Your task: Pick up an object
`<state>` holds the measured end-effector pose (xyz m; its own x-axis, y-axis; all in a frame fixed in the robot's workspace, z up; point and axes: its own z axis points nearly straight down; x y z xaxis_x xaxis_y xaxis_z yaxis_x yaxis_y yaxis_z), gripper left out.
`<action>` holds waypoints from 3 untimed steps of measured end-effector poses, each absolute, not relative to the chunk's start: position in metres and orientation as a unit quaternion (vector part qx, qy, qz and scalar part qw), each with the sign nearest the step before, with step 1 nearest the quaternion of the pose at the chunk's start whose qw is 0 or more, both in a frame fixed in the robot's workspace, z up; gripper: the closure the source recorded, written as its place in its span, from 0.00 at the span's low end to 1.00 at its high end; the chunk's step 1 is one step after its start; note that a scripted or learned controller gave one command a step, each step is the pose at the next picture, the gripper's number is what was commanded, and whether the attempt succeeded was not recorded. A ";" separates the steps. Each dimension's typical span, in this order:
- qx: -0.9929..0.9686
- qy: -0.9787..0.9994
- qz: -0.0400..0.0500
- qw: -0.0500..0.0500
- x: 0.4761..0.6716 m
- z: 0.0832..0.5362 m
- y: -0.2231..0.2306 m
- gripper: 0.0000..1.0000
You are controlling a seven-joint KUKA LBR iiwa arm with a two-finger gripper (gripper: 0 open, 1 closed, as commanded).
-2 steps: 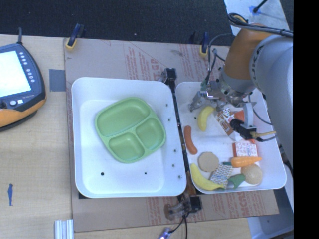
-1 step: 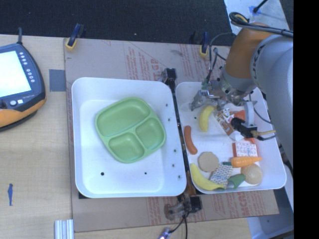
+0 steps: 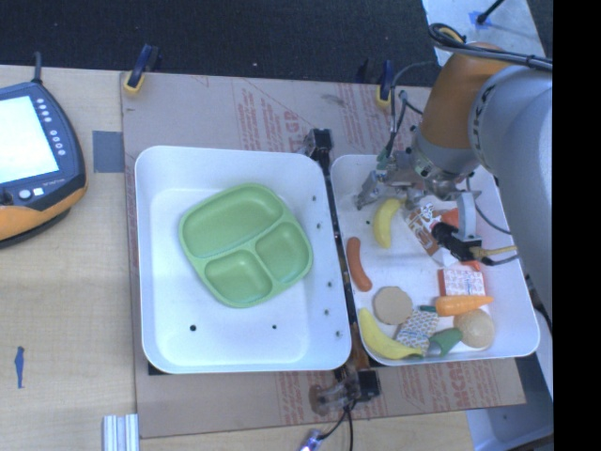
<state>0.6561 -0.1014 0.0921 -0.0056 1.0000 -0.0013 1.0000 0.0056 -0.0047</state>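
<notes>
A pale wooden bench [image 3: 66,327] runs under a dark floor at the far side, with a sheet of brown cardboard [image 3: 235,111] laid on it and clipped at its far edge. At the far left a control pendant [image 3: 33,163] with a bright screen and an orange rim lies on the wood. On the cardboard sit two shallow white bins side by side.

The left bin [image 3: 160,280] holds a green divided plate [image 3: 246,244], lying flat and turned at an angle, with three compartments.

The right bin [image 3: 512,341] holds the small things. Near its left wall lies a red sausage [image 3: 358,263], pointing near to far. At the near side a yellow banana [image 3: 383,339] curves along the wall, with a round brown cookie [image 3: 392,303] just above it, a checkered packet [image 3: 417,326] beside it, and a tan ball [image 3: 476,327] to the right. An orange carrot [image 3: 462,303] lies above the ball, touching a red-patterned cracker box [image 3: 461,280].

At the far end of this bin a second small banana [image 3: 384,223] stands nearly upright in the view, just beneath the hand [image 3: 376,192]. The grey arm [image 3: 507,158] with its orange band comes in from the right. I cannot tell how far the hand is open, nor whether it has hold of anything.
</notes>
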 end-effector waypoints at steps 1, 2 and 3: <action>-0.705 -0.709 0.003 0.002 0.656 0.092 -0.094 0.00; -0.706 -0.708 0.002 0.002 0.653 0.092 -0.107 0.00; -0.705 -0.709 0.001 0.001 0.656 0.092 -0.098 0.00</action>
